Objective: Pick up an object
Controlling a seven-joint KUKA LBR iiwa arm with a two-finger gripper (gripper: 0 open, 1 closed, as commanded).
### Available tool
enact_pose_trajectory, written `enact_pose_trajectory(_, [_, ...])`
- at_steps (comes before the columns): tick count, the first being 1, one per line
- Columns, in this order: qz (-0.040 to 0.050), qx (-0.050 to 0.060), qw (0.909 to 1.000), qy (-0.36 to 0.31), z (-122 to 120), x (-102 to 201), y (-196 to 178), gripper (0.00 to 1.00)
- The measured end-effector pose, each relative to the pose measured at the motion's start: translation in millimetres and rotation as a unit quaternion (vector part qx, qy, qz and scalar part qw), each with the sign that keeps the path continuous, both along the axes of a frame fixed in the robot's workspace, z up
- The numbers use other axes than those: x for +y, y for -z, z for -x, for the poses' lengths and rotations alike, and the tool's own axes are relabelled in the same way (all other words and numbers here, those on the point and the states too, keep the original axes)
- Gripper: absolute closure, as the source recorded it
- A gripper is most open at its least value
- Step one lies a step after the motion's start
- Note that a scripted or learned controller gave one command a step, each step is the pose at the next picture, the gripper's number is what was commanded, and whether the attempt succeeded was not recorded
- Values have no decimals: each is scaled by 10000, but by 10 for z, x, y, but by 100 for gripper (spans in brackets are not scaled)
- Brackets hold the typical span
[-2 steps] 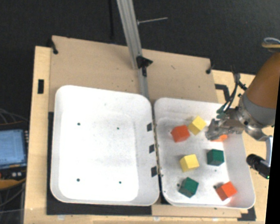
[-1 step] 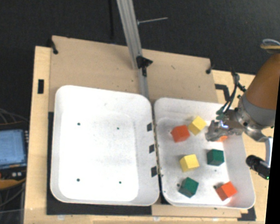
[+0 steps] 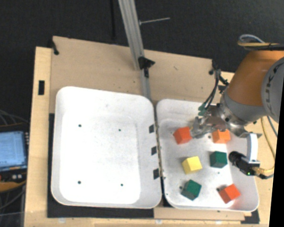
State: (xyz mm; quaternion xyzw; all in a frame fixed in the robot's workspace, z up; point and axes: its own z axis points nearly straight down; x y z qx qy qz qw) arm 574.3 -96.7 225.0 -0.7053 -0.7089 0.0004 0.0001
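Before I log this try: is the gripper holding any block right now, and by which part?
Cannot be told. The gripper sits low in the right bin beside an orange block, but nothing shows between it.

One fixed camera looks down at a slant from above the bench (image 3: 197, 66). Both white bins (image 3: 103, 146) fit in frame, seen from moderately far.

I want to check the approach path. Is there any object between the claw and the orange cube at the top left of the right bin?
Nothing visible stands between them. The claw is right beside the orange cube, at its upper right. The nearest other blocks, another orange cube and the yellow cube, lie off to the sides.
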Motion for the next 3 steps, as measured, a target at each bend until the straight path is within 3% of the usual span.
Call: enact_pose_trajectory(3, [-13, -19, 10000, -15, -529, 1667, -138, 100])
